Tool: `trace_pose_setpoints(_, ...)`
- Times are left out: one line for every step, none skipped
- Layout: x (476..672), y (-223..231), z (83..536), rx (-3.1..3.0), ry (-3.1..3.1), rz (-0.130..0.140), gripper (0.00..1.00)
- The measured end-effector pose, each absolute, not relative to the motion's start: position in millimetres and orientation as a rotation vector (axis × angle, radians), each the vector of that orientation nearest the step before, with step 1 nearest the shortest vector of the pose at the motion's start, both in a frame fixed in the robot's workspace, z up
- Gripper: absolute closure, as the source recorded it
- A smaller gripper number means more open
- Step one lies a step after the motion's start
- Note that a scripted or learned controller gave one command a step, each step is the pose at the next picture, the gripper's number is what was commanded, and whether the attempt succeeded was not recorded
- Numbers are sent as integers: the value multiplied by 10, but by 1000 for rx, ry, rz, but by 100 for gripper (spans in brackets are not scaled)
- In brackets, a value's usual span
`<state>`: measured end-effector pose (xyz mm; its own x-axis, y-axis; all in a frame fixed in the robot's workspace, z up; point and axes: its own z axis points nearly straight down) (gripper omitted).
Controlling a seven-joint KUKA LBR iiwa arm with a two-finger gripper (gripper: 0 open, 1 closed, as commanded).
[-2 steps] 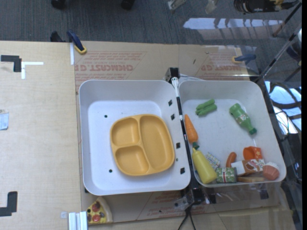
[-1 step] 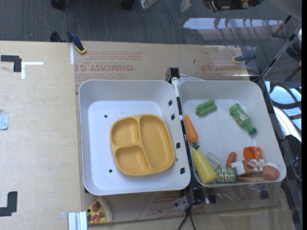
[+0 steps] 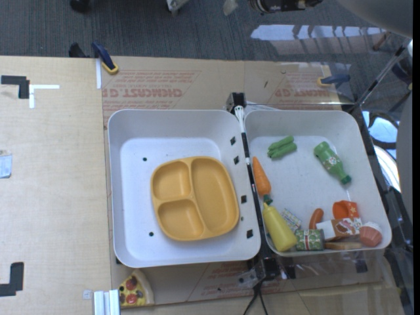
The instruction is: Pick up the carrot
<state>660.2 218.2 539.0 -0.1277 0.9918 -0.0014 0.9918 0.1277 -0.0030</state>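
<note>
An orange carrot (image 3: 261, 176) lies in the right bin (image 3: 354, 131), against its left wall and pointing toward the back. Just in front of it stands a yellow bottle (image 3: 278, 228). A grey part of the arm fills the top right corner of the camera view.
The left bin (image 3: 125, 176) holds a yellow three-part plate (image 3: 195, 197). In the right bin lie green pea pods (image 3: 282, 147), a green bottle (image 3: 331, 162), and a cluster of red and orange food items (image 3: 344, 228) at the front right. A toy pizza slice (image 3: 133, 292) lies on the bench in front.
</note>
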Motion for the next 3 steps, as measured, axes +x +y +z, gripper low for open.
trace_pose_setpoints(6616,2177,5462,-2074,-2360,9,100)
trace_pose_setpoints(6616,2176,5462,-2074,-2359,10,0)
trace_pose_setpoints(6629,2172,5540,-2074,-2361,10,100)
